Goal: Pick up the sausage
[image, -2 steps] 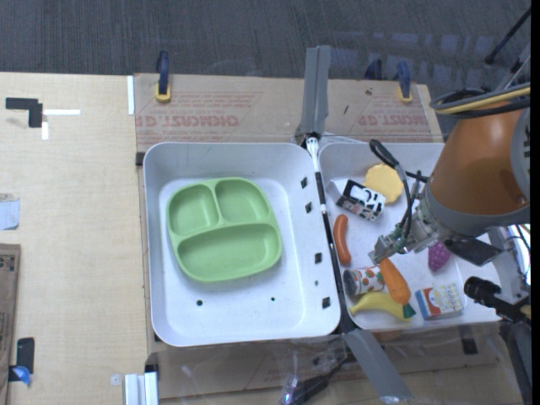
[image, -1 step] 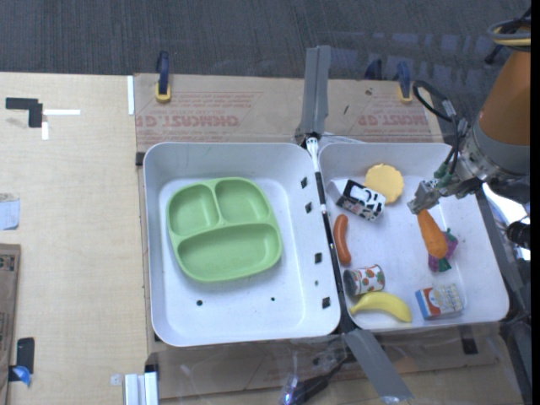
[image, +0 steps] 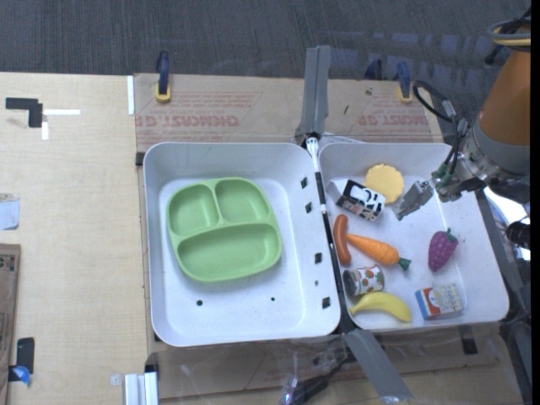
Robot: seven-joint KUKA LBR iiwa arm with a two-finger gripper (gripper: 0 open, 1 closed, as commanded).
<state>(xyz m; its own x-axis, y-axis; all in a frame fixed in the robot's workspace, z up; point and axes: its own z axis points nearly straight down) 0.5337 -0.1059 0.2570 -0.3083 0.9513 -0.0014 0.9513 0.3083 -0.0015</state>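
1. Arm reached in from the right, orange band at the far-right edge. Gripper (image: 415, 199) hung over the far part of the right bin (image: 494, 251); can't tell whether it was clenched or released, and nothing showed in its grasp.
2. Sausage (image: 341, 237) lay in the right bin hard by its left wall, long axis running near to far, well left of the gripper.
3. Carrot (image: 375, 249) lay just right of the sausage, angled toward the near right, its thick end close to or touching it — can't tell which.
4. Far side: black-and-white carton (image: 362, 199) just left of the gripper, yellow round piece (image: 385, 178) beyond it.
5. Near side: small can (image: 364, 280), banana (image: 381, 306), small box (image: 440, 300). Purple grapes (image: 442, 250) on the right.
6. Left bin (image: 160, 251) held a green divided plate (image: 224, 229).
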